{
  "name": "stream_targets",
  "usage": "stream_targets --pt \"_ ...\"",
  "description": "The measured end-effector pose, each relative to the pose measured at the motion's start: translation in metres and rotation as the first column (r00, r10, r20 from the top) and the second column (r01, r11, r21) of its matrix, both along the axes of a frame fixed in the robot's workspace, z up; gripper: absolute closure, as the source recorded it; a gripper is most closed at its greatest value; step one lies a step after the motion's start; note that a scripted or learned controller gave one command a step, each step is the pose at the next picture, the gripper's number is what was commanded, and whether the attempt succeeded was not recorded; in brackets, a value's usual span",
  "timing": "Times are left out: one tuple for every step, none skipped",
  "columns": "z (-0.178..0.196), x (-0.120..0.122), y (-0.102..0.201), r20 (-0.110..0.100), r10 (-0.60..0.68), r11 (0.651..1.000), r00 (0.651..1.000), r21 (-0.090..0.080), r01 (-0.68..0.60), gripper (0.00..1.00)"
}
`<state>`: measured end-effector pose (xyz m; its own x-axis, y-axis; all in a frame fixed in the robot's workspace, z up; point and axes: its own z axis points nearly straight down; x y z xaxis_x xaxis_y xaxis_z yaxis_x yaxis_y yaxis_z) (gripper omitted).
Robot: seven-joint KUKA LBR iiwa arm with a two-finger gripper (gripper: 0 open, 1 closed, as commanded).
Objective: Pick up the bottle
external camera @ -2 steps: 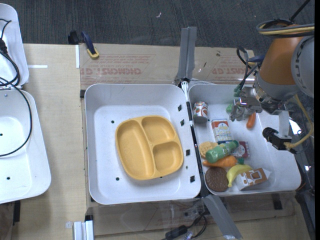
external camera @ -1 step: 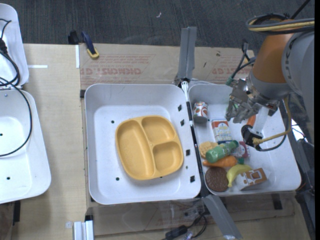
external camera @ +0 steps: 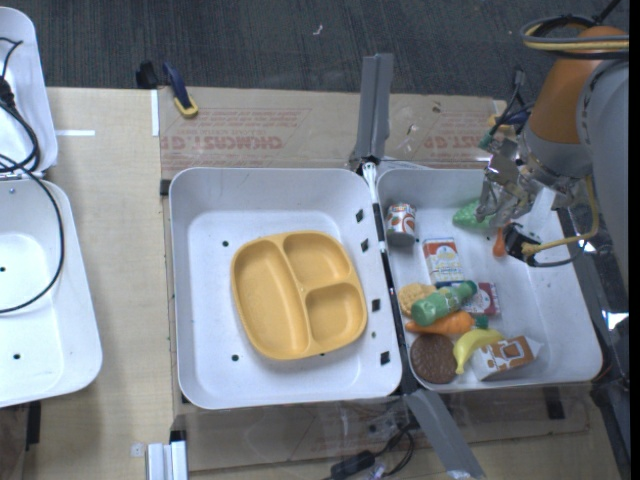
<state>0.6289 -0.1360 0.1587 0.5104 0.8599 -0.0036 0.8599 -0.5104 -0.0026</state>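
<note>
A green bottle (external camera: 442, 302) lies on its side in the right bin (external camera: 560, 313), among toy food near the bin's middle. My gripper (external camera: 495, 208) hangs over the bin's far right part, above and to the right of the bottle and well apart from it. It sits just beside a green leafy toy (external camera: 467, 215). Nothing shows held in it.
Around the bottle lie a carrot (external camera: 452, 323), a banana (external camera: 474, 346), a brown cookie (external camera: 434, 359), a small carton (external camera: 503, 357), a snack packet (external camera: 442, 261) and a can (external camera: 401, 221). The left bin (external camera: 200, 268) holds a yellow divided plate (external camera: 298, 294).
</note>
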Motion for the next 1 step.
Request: stream_targets --pt "-0.0517 -0.0033 0.0187 0.0 0.017 1.0 1.0 0.001 -0.017 0.0"
